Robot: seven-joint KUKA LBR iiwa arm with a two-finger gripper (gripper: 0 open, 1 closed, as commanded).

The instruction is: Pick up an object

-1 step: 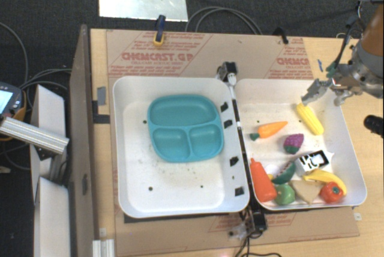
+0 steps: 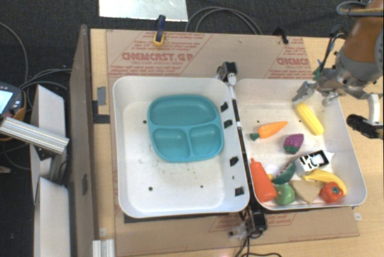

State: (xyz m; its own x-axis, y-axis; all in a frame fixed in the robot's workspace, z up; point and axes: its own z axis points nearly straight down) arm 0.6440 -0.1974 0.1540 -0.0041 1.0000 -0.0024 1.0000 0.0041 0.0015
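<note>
In the left bin (image 2: 129, 148), a teal divided tray (image 2: 185, 128) lies flat at the middle, well apart from everything I might lift; it reads as a drop-off spot rather than a target. Across the clipped divider (image 2: 234, 123), the right bin (image 2: 273, 107) holds the toy food, most of it crowded into the near corner, where it would be awkward to reach cleanly: a large orange carrot (image 2: 261, 180), a green piece (image 2: 284, 194), a banana (image 2: 327, 176) and a red tomato (image 2: 332, 191), with a black-and-white tag (image 2: 313, 160) just above them. Freer pickings sit higher up: a small carrot (image 2: 272, 128), a purple piece (image 2: 293, 142) and a yellow corn cob (image 2: 309, 118), each with bare bin floor around it. My gripper (image 2: 317, 91) hangs over the bin's far right corner, just above the corn. My fingers (image 2: 302, 93) are spread, released, with nothing between them, and I cannot tell whether they touch the bin floor. The corn looks the likeliest object for pickup; nothing is lifted yet.
</note>
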